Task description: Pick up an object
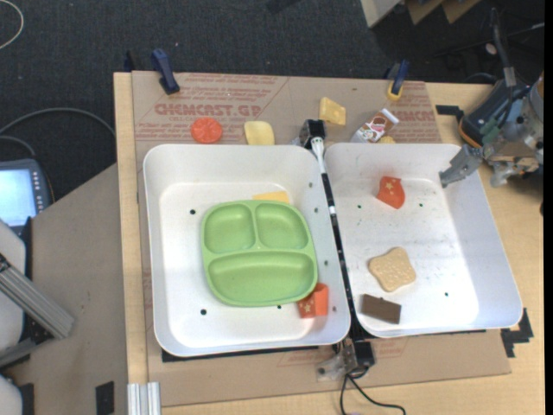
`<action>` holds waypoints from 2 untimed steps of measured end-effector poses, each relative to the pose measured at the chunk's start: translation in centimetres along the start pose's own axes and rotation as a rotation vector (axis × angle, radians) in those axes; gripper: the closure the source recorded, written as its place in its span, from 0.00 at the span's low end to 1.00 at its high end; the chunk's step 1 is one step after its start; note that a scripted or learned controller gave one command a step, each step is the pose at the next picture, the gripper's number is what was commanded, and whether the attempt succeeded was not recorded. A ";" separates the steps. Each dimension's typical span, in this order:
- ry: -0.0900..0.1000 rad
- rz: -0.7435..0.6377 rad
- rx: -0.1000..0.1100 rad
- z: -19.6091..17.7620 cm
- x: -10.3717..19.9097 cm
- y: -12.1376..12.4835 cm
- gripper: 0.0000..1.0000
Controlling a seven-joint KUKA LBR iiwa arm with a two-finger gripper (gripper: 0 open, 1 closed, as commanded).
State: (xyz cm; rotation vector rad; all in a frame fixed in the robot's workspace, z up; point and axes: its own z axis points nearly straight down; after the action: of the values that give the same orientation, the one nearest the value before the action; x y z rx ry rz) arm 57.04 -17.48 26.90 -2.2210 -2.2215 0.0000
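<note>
Pincer hovers at the right bin's far rim — grip state unclear; red strawberry lies just to its left.

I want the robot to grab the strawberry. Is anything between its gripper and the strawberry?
No. In the camera view, only bare white bin floor lies between the gripper and the strawberry.

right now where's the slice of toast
The slice of toast lies in the right bin, near its front, just above the brown block and below the strawberry.
</note>
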 end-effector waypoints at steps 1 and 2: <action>-0.001 -0.007 -0.006 5.7 5.5 8.2 0.00; 0.004 0.006 0.003 18.3 1.4 6.9 0.00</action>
State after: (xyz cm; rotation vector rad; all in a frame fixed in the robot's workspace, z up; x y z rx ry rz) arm 63.97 -16.11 8.56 -2.2238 -2.2118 -0.0016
